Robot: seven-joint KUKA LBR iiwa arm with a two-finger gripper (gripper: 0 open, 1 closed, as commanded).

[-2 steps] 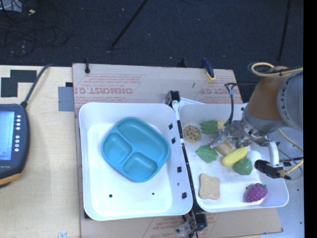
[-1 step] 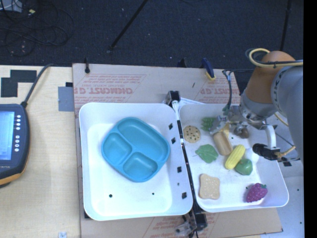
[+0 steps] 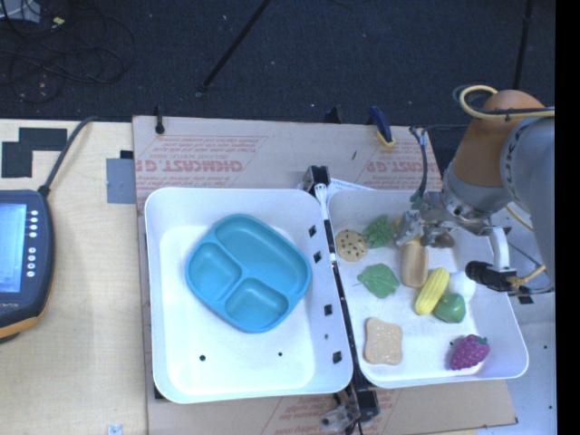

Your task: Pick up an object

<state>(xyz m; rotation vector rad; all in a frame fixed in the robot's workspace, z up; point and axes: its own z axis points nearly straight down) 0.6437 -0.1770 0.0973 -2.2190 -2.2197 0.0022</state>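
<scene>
Plastic toy foods fill the right bin (image 3: 517,356); gripper (image 3: 419,231) low over its far end.
Tan, rounded bread-roll piece (image 3: 413,263) lies directly beneath the gripper, beside a ridged yellow corn cob (image 3: 431,290). Finger state: cannot tell. Grey arm (image 3: 507,166) angles in from the right, wrist pitched downward.

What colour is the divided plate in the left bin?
Light blue. The divided plate shows plainly in the camera view, lying in the left bin.
</scene>
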